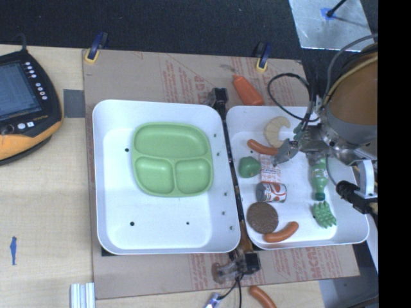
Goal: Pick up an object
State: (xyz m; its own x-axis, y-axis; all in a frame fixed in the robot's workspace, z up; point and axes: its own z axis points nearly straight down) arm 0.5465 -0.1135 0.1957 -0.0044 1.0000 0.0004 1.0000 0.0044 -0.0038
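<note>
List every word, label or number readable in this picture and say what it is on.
None can be read.
Cardboard sheet: faint red print, too blurred.
Small can: red and white label, too small.
Pendant: screen and buttons, too small.

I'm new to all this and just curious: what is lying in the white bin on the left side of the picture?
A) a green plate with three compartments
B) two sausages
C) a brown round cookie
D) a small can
A: the green divided plate lies in the left bin, while the can, the sausages and the brown disc all lie in the right bin.
</note>
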